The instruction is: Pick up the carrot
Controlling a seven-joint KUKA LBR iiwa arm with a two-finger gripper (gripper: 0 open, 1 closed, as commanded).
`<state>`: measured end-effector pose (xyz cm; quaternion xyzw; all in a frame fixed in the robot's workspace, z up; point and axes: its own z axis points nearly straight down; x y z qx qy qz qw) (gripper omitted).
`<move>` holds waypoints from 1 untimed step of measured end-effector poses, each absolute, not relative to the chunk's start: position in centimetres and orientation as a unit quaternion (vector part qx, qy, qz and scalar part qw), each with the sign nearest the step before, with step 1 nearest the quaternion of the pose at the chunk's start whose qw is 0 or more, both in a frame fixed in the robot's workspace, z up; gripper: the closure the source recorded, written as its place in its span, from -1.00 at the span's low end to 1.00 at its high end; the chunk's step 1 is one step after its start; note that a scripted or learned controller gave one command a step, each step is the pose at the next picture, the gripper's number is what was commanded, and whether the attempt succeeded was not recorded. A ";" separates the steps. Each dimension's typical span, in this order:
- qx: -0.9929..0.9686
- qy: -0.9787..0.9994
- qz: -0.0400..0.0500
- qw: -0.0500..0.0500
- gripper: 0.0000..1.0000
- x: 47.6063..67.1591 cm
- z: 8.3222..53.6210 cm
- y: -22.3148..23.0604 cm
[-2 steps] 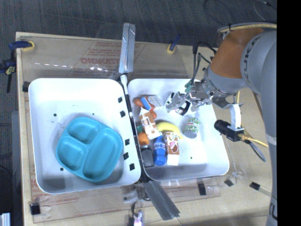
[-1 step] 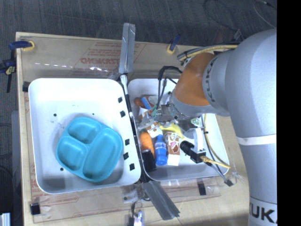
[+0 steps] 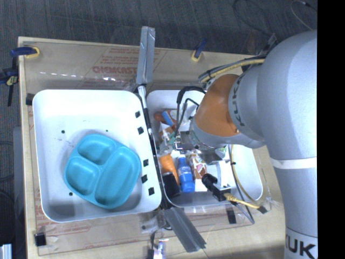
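I read the carrot point(image 3: 167, 162) as not yet picked: it lies in the right bin point(image 3: 253, 183), against the left wall, a short orange stub pointing toward twelve o'clock. A blue bottle point(image 3: 186, 178) sits just beside it at three o'clock. The gripper point(image 3: 186, 139) hangs at one o'clock of it; whether it grips anything, I cannot tell. The blue divided plate point(image 3: 102, 170) rests in the left bin point(image 3: 51, 112).

Surface point(image 3: 81, 63) with 2 white bins

Left bin point(image 3: 48, 112) and right bin point(image 3: 250, 185) sit side by side, touching, on it.
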<state>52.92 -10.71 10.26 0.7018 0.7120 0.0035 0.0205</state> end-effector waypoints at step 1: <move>0.700 0.714 0.000 0.012 1.00 52.6 10.7 -10.4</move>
